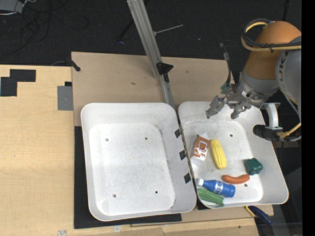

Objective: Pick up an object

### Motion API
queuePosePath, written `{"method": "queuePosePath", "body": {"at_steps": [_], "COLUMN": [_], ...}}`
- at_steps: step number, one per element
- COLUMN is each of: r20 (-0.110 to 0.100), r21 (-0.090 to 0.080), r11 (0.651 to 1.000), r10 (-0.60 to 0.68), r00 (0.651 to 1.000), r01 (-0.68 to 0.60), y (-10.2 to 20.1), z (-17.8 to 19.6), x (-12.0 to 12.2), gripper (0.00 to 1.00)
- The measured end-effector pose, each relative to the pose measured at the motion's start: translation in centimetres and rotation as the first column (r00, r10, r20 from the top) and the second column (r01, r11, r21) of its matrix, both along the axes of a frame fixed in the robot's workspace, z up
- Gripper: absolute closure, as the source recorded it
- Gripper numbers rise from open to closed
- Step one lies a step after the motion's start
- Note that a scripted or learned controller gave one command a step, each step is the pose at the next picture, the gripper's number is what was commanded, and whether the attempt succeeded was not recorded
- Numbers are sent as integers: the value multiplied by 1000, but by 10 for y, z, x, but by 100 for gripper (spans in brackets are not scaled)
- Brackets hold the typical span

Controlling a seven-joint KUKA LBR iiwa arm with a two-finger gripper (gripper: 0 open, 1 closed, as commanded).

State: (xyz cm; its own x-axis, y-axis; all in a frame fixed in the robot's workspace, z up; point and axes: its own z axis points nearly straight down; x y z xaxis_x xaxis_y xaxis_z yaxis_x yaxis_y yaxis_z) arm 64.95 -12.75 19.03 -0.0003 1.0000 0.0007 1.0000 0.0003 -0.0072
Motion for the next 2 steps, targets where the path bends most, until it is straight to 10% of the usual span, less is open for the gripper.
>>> {"method": "queuePosePath", "body": {"at_steps": [2], "r20": [3], "r21": [-1], "r11": [1000], "r10": [4], "r00": [1000], "r01": [-4], "y": [7], "z": [-101], "x": [6], "gripper": [0]}}
